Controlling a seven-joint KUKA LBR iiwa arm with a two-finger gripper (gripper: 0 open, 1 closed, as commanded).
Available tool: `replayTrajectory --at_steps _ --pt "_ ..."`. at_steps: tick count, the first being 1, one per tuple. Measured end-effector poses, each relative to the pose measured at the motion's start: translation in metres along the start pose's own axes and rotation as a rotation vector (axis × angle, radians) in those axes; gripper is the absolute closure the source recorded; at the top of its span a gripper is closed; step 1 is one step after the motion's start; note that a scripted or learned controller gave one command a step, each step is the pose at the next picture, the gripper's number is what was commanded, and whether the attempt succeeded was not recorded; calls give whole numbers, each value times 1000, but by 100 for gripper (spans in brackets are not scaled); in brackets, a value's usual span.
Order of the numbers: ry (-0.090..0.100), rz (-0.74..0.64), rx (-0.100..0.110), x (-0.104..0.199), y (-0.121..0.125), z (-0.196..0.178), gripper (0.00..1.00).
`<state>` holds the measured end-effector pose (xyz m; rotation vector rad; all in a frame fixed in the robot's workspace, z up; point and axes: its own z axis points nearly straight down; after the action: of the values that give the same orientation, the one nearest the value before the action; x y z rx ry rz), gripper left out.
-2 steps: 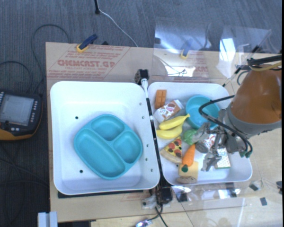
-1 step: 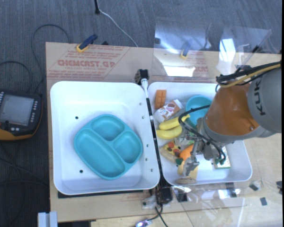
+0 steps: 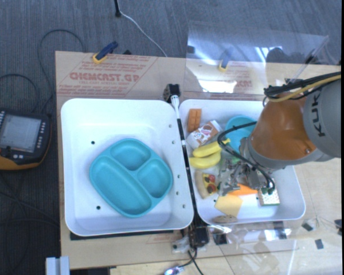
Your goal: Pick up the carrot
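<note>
Orange carrot under gripper in right bin; jaw state untellable. Centre on carrot, avoid bananas.

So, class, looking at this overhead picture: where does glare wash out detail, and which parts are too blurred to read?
Camera view: glare whitens the clear plastic sheet behind the right bin; the left bin is evenly lit, the blue divided plate casting little shadow; the gripper among the food is soft and cluttered, so the carrot shows as an orange smear.
</note>
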<state>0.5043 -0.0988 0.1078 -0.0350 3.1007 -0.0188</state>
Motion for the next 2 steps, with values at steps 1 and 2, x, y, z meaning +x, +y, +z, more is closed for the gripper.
replayTrajectory --at_steps 1,2 --pt "37 -182 -16 -8 -71 -20 100" --pt "38 -435 -24 -5 -96 2 100"
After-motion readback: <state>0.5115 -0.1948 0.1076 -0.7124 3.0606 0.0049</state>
